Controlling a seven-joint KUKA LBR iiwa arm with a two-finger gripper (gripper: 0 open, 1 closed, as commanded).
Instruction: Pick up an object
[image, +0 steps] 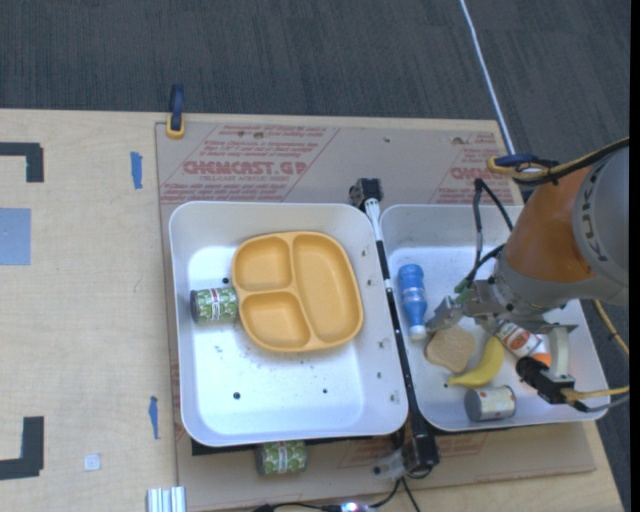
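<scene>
Over the right-hand shallow white bin (597, 372), the grey arm's hand (478, 303) hangs just above a tan slice of bread (450, 348), beside a yellow banana (482, 366) and blue plastic bottle (411, 293); whether its grip is apart or together, I cannot tell.

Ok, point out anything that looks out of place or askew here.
One green can lies on its side outside the bins, on the board just below the left bin. A second green can lies tipped inside that bin, touching the yellow plate. Nothing looks spilled or damaged.
</scene>
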